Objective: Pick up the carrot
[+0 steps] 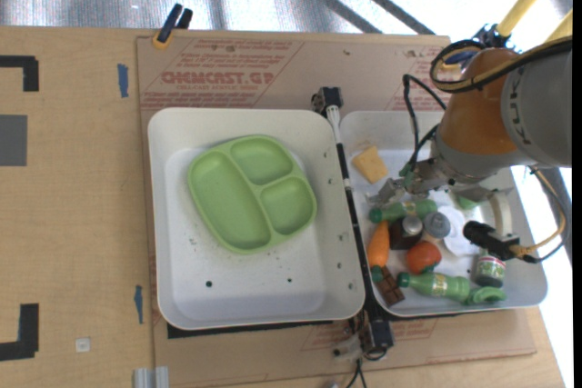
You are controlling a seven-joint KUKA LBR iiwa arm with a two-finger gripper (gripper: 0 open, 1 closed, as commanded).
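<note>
The carrot (pixel 379 244) lies near the left edge of the right bin (pixel 532 286), beside a tomato (pixel 423 257) and green bottle (pixel 443 287), while the gripper (pixel 411 187) hovers just above the clutter, its grip impossible to judge.

The grey arm (pixel 546 104) came in from the bench's right edge, its bulky upper link lying over the far right part of the right bin. The orange band (pixel 477 109) sat just above the wrist, with black cables looping around it. Below the band the wrist pointed down and toward the left, and the pincer (pixel 407 186) hung low above the middle of the right bin, near its far side.
</note>
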